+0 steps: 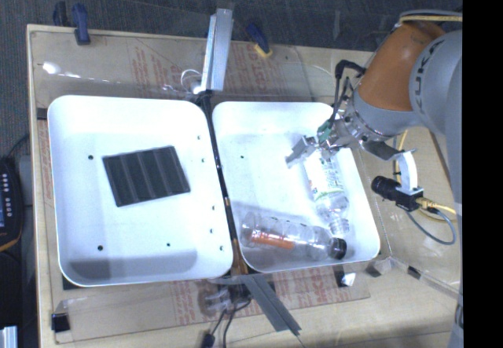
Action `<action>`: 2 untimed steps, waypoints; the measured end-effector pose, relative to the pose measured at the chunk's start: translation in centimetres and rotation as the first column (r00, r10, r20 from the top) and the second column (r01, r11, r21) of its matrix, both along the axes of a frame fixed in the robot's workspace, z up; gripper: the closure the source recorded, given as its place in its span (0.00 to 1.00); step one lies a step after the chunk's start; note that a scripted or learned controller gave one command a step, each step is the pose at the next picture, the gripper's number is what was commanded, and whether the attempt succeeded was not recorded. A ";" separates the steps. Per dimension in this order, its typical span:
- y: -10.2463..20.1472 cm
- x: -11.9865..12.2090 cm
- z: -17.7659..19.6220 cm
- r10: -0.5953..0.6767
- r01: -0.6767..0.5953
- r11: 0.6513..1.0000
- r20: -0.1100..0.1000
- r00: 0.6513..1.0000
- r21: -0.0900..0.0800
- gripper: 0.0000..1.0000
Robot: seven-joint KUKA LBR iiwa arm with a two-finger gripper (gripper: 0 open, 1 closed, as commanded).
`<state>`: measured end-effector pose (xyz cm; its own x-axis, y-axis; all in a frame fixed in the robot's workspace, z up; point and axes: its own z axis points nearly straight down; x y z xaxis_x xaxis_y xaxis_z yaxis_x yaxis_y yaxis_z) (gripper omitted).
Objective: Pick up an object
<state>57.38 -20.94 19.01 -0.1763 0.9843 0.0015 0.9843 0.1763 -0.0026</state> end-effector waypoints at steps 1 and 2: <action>0.1 -0.8 -0.3 0.025 -0.025 1.000 -0.002 1.000 0.001 0.00; 0.1 -0.4 -1.2 0.074 -0.074 0.997 -0.003 0.997 0.003 0.00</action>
